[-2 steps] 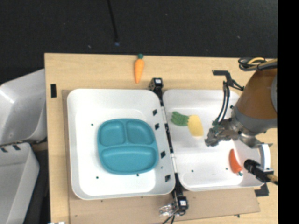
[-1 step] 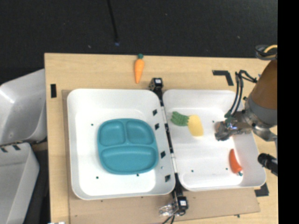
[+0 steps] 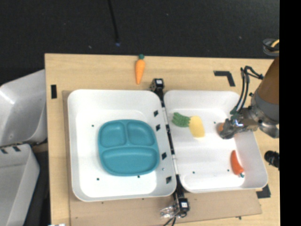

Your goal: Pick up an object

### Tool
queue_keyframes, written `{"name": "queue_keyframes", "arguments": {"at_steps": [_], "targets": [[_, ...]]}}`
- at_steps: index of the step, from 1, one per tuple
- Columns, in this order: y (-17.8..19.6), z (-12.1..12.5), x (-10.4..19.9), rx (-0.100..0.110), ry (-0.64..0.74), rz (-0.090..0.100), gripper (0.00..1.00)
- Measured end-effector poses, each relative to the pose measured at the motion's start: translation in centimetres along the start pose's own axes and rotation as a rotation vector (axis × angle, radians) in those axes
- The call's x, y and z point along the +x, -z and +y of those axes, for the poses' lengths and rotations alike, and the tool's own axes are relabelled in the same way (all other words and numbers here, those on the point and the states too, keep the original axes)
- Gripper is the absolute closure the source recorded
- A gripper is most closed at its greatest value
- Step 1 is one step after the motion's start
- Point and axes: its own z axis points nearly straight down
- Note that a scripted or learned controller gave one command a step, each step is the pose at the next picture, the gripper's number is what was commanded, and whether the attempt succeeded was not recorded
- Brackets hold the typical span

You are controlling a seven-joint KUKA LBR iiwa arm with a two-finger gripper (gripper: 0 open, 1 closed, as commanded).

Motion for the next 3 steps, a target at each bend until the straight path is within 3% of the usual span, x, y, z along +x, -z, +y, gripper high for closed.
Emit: {"name": "queue_keyframes", "arguments": {"at_steps": [2,3], "targets": [[0.7,2.4,10.2,0.002,0.005,0.003,1.0],[0.7,2.3,14.7,0.004,0.004,0.004,1.0]]}}
